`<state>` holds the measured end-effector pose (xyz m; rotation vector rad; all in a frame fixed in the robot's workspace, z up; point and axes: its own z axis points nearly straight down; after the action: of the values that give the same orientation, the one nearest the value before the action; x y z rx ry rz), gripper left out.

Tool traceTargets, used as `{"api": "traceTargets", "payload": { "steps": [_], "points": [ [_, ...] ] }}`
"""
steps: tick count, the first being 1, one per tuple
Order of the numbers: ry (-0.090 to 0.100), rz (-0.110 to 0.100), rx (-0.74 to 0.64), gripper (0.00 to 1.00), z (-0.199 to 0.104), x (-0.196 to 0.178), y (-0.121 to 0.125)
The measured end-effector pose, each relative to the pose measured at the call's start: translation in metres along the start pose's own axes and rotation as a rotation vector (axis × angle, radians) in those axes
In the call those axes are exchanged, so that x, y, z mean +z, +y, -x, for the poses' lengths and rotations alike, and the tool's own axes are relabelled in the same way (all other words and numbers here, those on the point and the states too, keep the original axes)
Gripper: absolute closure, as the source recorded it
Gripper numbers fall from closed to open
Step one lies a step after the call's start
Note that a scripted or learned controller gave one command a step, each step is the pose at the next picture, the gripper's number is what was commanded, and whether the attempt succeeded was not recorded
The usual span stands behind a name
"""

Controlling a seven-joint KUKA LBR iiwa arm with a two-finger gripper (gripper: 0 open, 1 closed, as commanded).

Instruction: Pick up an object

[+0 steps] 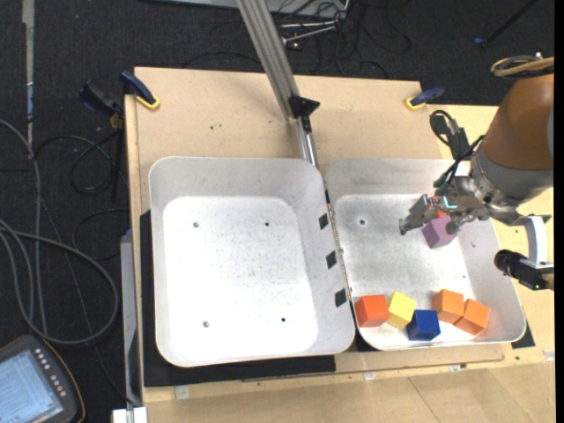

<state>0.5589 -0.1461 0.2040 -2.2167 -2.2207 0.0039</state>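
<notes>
**Over the right bin, a purple block at the tool**

Over the right bin (370, 236), the arm reaches in from the right with its orange band above the wrist, and the tool (429, 218) sits above the bin's upper middle. A purple block (436, 231) shows right at the tool's fingers, tilted and seemingly pinched between them and off the bin floor, though the view is too small to be sure of the grip.

Along the near wall of the same bin lie five more blocks in a loose row: an orange block (372, 309) at the left, a yellow block (401, 308) just beside it, a blue block (424, 324) touching the yellow one, then two orange blocks (461, 308) close together at the right.

The left bin (176, 263) sits beside it on the wooden desk (220, 117).
</notes>
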Motion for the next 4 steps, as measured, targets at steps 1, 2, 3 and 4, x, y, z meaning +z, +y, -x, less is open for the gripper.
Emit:
{"api": "traceTargets", "payload": {
  "steps": [1, 2, 3, 4],
  "points": [
    [-0.001, 0.004, 0.002, 0.00, 0.000, -0.002, 0.000],
    [0.000, 0.000, 0.002, 0.00, 0.004, 0.045, 0.007],
    [0.000, -0.001, 0.002, 0.00, -0.004, 0.091, 0.005],
    [-0.001, 0.002, 0.002, 0.00, -0.004, 0.110, 0.005]
  ]
}}
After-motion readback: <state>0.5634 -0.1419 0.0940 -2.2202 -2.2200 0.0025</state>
